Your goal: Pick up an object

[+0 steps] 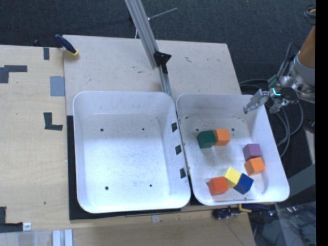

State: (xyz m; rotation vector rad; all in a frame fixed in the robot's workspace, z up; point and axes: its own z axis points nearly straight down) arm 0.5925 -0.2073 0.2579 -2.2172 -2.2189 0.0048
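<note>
so far nothing is being lifted: the gripper [262, 100] is hovering at the right bin's [266, 122] far right rim, fingers' state i cannot tell, while the blocks [233, 177] are lying inside, untouched.

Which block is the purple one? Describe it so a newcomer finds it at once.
Start at the right-hand white bin, the one holding all the blocks. Look along its right wall, about halfway down: the purple block sits there, directly above an orange block that it touches. It is the only purple block in the bin; its neighbours are orange, yellow, blue and green.
</note>
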